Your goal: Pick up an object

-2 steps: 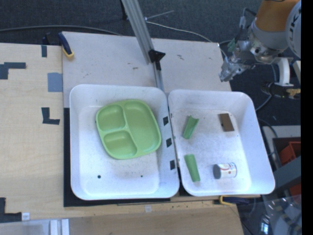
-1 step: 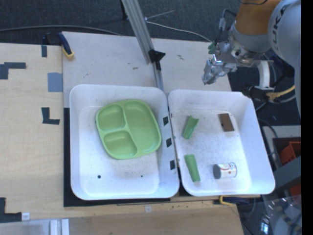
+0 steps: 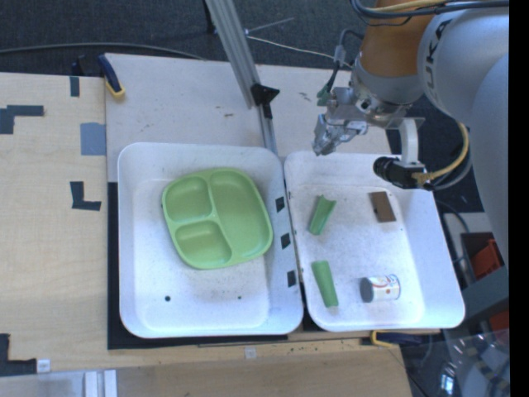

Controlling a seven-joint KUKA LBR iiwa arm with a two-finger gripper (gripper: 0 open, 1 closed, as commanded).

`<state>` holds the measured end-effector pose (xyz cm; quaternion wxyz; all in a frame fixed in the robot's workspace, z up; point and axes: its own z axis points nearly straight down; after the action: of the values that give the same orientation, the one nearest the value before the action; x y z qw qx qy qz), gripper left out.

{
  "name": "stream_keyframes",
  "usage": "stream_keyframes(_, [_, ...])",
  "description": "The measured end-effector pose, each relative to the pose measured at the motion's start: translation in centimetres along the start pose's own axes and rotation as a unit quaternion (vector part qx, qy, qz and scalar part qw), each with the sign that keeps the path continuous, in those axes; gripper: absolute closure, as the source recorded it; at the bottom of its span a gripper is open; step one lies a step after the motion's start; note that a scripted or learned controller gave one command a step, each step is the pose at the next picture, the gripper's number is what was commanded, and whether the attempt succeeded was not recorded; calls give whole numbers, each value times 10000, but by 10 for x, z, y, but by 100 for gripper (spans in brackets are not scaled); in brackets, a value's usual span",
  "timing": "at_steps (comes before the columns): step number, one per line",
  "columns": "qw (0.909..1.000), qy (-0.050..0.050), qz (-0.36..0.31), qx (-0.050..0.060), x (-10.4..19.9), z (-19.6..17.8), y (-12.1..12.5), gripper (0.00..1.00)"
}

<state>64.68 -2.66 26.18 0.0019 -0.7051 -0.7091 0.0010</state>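
The gripper (image 3: 325,145) (grip state unclear) hovers over the right bin's (image 3: 430,304) far rim.

the grey arm (image 3: 463,48) carries dark lettering on its casing just right of the orange band; it sits at the edge of the curve and only a "k"-like stroke can be made out, not a full word. the small white can (image 3: 382,288) lying in the right bin (image 3: 430,304) has a red mark on its side, too small to read.
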Motion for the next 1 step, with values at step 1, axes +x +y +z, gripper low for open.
stream_keyframes(1, [10000, 0, 1, 0, 49, 15, -21, 100])
